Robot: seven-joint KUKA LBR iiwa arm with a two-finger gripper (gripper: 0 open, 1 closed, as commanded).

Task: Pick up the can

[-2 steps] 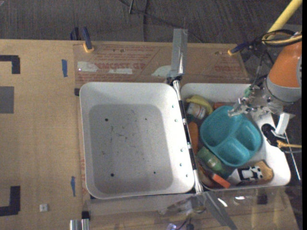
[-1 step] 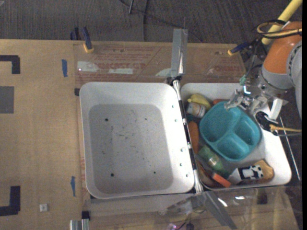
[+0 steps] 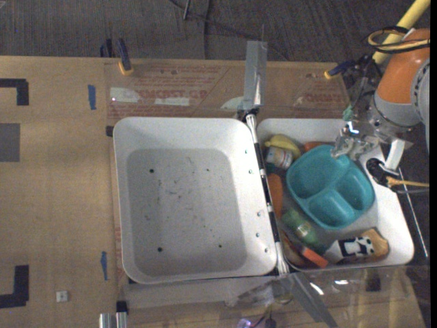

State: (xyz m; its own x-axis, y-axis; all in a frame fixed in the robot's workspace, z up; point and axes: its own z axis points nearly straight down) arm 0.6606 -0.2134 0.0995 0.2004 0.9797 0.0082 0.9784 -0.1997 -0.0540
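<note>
**Pincer hanging over the right bin, can waiting by the divider**

Pincer [image 3: 351,144] is hovering at the back edge of the teal divided dish [image 3: 332,190] in the right bin [image 3: 403,241], and I'm seeing nothing caught in it; whether it is spread or closed, I cannot tell from this slant. I'm looking for the can [image 3: 278,158] and finding it near the back left of that bin, close to the divider wall, lying just below the yellow banana [image 3: 285,143] and beside the dish's rim. An orange carrot-like piece [image 3: 275,188] is sitting just in front of it, and a greenish item [image 3: 300,225] further forward. The left bin [image 3: 188,200] is showing bare floor.

I'm judging the can as light, stiff and smooth-sided, so it is likely rolling or slipping if pinched off-centre. I'm favouring a hold across the middle of its round body. Crowding from the dish and banana is looking like the main risk.
</note>
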